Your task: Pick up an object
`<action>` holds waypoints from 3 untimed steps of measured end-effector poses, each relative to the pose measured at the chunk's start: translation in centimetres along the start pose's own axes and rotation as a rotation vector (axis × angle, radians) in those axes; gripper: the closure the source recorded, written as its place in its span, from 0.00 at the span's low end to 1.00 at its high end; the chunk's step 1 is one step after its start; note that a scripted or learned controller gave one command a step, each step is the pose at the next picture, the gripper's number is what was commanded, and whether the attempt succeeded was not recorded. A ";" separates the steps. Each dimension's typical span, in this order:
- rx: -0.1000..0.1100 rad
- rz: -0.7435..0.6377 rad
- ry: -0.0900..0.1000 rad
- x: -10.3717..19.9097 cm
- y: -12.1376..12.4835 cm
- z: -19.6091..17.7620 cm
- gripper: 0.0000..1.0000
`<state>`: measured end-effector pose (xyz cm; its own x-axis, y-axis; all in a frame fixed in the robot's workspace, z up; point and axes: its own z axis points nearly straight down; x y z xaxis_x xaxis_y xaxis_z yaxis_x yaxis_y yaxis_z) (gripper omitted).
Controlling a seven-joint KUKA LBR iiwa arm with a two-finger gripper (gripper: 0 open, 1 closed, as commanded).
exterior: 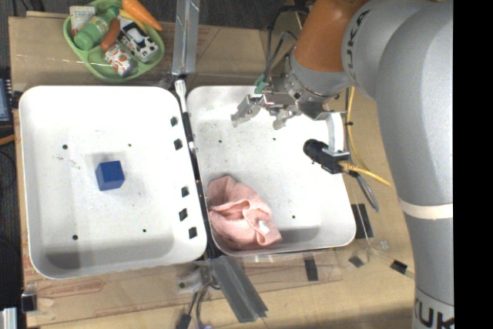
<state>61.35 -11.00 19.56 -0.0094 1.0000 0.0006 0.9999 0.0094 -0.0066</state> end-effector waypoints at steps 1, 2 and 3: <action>-0.001 -0.040 -0.001 1.3 -3.7 5.4 0.00; -0.001 -0.128 0.000 0.5 -8.7 10.6 0.00; 0.000 -0.286 0.002 0.9 -10.5 10.6 0.00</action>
<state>50.74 -10.15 9.04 -0.2911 0.9567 0.0041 0.9567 0.2911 -0.0055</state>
